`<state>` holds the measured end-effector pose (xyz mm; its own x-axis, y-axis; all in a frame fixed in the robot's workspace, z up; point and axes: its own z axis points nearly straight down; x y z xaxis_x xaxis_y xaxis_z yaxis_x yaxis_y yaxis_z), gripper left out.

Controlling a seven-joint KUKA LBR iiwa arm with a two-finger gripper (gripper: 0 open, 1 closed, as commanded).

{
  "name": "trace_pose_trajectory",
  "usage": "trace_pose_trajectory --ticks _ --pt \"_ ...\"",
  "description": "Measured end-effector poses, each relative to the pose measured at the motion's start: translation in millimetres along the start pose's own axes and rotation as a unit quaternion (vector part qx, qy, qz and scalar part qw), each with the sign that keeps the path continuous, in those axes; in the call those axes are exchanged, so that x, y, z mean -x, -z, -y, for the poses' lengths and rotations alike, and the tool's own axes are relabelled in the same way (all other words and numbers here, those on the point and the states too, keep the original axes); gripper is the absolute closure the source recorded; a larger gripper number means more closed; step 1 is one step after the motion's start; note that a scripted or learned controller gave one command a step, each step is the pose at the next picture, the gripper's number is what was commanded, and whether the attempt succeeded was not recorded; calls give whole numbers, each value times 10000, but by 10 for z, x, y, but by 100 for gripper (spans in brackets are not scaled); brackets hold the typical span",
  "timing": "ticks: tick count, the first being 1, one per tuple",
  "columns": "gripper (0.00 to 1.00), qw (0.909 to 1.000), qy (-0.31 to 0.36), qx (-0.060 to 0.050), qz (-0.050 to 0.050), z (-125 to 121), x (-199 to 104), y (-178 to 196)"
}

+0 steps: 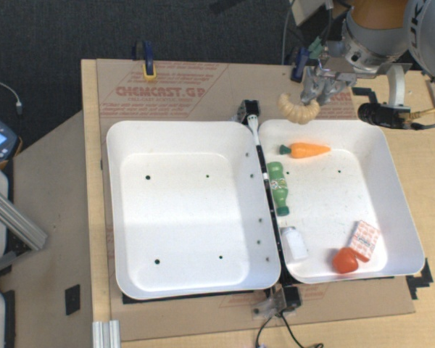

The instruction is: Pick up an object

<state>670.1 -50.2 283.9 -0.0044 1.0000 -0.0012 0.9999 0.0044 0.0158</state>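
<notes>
A: We see the tool (pixel 317 93) hanging over the far edge of the right bin (pixel 391 162), near the surface's far right corner. Its fingers look drawn nearly together on a pale, curved, lumpy thing (pixel 299 109), which dangles just below them, clear of the bin.

B: We agree it looks pinched at its upper end. It hangs in a bent arc, so we judge it light and probably soft, maybe rubbery. A hold at one tip lets it swing, and we think it could slip out.

A: If it drops, what else do we have?

B: In the right bin, the carrot (pixel 309 150) lies toward the far edge. It seems a stiff, smooth toy, tapered, so we would take it across the thick middle, not the point.

A: The green bottle (pixel 278 187) lies along the bin's left wall, touching or almost touching it. We think the wall crowds one finger there.

B: The white bottle (pixel 294 242) sits nearer the front, by the same wall. The red ball (pixel 346 261) and the small patterned box (pixel 366 239) rest side by side at the front right corner. The ball would roll; the box offers flat sides and looks easiest.
</notes>
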Motion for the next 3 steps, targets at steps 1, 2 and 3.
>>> trace_pose_trajectory --ticks 1,2,3 --pt "100 10000 1 34 -3 -2 -336 1949" --pt "100 10000 18 -35 -15 244 -1161 2324" --pt "100 10000 18 -48 -20 316 -1785 2536"
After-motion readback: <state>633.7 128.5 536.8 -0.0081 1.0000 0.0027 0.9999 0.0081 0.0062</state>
